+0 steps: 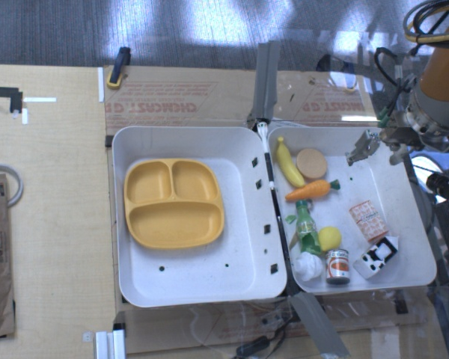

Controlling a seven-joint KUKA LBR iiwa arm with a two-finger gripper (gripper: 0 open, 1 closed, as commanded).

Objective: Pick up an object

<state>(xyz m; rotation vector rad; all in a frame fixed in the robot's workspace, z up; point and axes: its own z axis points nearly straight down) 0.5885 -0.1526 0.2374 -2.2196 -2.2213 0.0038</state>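
Nothing lifted yet: gripper [368,146] poised open and unladen just right of the round cookie [311,163], grasp pending.

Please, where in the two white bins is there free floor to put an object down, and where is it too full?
Free: the left bin floor in front of the yellow tray; the right bin floor between the carrot and the gripper. Crowded: around the green bottle, lemon, can and black-and-white toy.
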